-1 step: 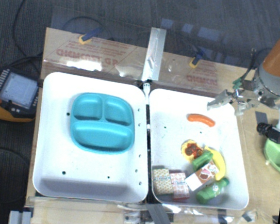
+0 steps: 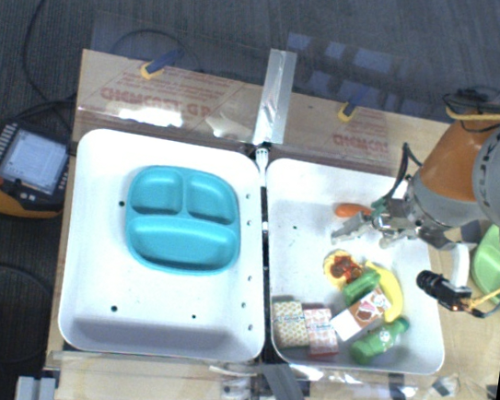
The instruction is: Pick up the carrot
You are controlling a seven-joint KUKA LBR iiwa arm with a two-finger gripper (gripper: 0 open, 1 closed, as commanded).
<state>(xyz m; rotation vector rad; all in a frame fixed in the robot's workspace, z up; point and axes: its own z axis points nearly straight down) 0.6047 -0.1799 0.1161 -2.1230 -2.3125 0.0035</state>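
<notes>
- The arm [image 2: 477,177] comes in from the right side and reaches over the right bin [image 2: 303,249]; it is grey, with an orange band above the wrist.
- The gripper [image 2: 358,222] is low in the upper part of the right bin, pointing to the left.
- The carrot [image 2: 353,210] lies on the white floor of the right bin, in its upper middle part, as a small orange piece just at the tip of the gripper.
- One grey finger [image 2: 348,229] is visible just below the carrot, and the carrot seems to touch the gripper tip; I cannot tell if the fingers are closed on it or how far they are open, because this part is too small.
- Below the carrot, well apart from it, there is a group of toy foods: a yellow banana [image 2: 392,290], a round yellow and red item [image 2: 342,267], a green item [image 2: 378,342] and some small boxes [image 2: 306,326] along the lower edge of the bin.
- The left bin [image 2: 87,291] holds a blue tray [image 2: 183,218] with three compartments, lying flat near its middle.
- A handheld control device [image 2: 22,168] with a screen lies on the dark floor to the left of the bench.
</notes>
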